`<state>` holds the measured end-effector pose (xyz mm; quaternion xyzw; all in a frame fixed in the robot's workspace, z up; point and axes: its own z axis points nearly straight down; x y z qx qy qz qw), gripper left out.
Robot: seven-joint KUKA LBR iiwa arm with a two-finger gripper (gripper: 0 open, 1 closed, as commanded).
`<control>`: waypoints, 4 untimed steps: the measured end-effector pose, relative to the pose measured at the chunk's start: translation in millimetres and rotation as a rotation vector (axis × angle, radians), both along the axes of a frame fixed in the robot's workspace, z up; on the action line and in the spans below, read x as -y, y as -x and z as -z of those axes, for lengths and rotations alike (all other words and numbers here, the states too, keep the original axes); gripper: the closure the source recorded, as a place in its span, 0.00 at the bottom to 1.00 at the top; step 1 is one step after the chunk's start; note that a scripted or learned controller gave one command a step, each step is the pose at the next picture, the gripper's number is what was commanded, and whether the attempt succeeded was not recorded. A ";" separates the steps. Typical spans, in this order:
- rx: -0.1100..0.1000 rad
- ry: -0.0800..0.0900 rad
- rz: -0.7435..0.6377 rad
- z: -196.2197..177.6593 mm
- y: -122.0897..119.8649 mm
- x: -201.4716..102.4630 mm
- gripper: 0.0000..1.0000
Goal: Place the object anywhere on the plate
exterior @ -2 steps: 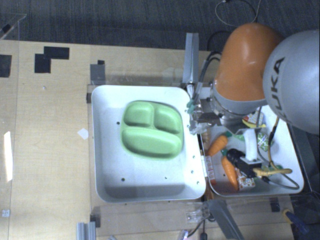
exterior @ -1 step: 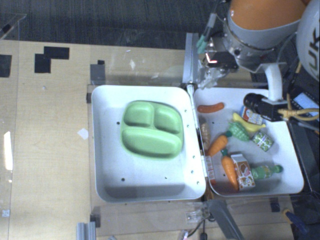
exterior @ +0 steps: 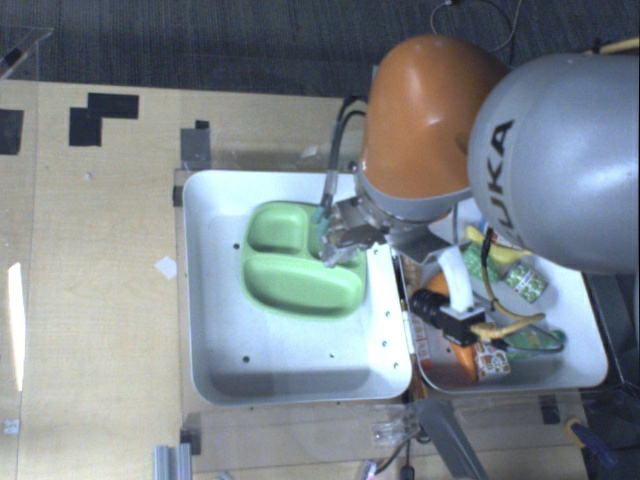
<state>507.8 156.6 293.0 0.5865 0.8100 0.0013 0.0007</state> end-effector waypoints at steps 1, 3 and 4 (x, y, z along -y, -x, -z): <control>-0.001 0.000 -0.013 77.0 -14.4 6.5 1.00; 0.002 0.000 -0.306 46.8 20.5 -26.3 1.00; 0.004 0.001 -0.345 -2.8 5.1 1.9 1.00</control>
